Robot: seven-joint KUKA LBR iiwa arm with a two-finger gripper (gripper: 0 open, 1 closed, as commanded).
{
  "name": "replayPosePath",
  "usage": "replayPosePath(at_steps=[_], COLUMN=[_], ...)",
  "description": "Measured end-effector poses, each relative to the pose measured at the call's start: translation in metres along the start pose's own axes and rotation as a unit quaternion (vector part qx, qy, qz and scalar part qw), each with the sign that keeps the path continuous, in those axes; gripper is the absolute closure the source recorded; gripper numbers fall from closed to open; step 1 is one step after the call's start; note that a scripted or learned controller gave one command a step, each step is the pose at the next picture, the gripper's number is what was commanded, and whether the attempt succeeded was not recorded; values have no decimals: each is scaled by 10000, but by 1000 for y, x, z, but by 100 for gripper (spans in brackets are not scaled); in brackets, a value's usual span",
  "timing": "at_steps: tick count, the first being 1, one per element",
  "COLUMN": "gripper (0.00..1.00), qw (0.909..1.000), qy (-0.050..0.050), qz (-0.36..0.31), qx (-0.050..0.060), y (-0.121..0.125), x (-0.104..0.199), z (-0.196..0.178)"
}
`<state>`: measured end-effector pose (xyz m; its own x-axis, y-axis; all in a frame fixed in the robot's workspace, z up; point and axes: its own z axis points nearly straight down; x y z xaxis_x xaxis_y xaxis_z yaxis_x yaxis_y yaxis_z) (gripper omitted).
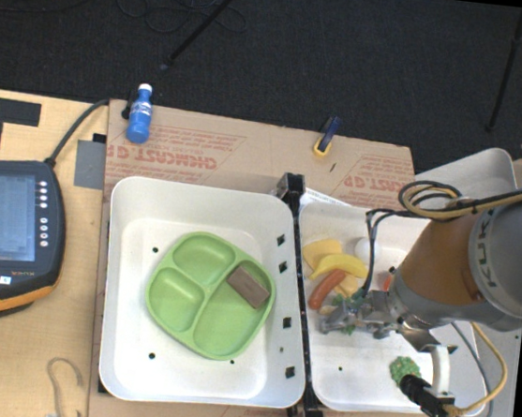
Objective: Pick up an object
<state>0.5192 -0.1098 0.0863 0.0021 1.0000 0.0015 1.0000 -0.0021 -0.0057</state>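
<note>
Gripper low in the right bin, hovering by the toy food at the divider.

Nearest me, a small green toy lies at five o'clock in the right bin. My gripper sits at about nine o'clock there; I cannot tell what its tip is doing. Just beyond it lie an orange-red sausage piece and two yellow pieces. I judge them light, stiff, smooth plastic, likely slippery, so I would pinch the sausage across its narrow middle. In the left bin a brown block rests at three o'clock on a green plate.
</note>
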Motion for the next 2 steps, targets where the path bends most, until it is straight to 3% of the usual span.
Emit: replayPosePath(at_steps=[1, 2], gripper=[100, 100], qw=[10000, 10000], qy=[1, -4], qz=[44, 29], qx=[-1, -21], y=[0, -4], x=[-2, -6], z=[-11, -53])
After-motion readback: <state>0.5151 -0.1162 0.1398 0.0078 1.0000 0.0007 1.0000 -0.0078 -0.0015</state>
